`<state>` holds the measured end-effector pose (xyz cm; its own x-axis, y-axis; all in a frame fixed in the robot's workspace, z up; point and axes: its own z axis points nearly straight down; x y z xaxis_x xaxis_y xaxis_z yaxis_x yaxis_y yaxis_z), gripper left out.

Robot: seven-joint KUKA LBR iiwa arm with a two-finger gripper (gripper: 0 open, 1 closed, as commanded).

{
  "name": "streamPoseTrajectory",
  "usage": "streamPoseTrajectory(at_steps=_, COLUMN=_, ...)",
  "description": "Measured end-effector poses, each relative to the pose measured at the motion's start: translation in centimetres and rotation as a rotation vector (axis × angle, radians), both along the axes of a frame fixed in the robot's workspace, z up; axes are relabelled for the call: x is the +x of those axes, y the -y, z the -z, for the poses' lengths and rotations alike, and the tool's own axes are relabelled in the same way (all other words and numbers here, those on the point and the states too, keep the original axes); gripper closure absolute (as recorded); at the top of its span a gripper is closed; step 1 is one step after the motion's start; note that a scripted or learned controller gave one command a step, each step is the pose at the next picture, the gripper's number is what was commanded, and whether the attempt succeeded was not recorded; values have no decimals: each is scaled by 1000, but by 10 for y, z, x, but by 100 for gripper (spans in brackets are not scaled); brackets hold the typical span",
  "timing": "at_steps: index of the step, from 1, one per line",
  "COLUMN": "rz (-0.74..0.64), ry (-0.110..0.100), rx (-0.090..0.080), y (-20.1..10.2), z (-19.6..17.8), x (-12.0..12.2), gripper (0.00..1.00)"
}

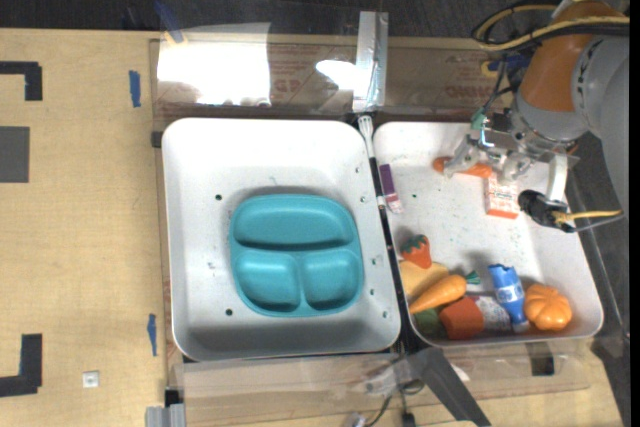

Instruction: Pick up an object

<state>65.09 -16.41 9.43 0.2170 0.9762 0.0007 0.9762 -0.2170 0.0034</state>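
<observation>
The end effector [478,161] hangs low over the far part of the right bin [440,140], whether released or clenched I cannot tell, probably seeking a loose piece, while most toy food [470,300] lies heaped against the near wall.

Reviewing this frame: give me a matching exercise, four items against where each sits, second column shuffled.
Items:
1. teal divided tray
2. gripper
3. blue bottle
4. purple marker

Places:
A. by the right bin's left wall
B. right bin, near edge, among the toy food
C. middle of the left bin
D. over the right bin's far end

Pairs: 1-C, 2-D, 3-B, 4-A
</observation>
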Motion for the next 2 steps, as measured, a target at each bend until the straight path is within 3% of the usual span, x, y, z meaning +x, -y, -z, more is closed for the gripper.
streamPoseTrajectory(at_steps=1, rz=-139, ry=6, rx=-5, y=1, z=0, x=2, gripper=0)
streamPoseTrajectory(at_steps=2, rz=-281, ry=12, rx=-4, y=22, z=0, x=7, gripper=0)
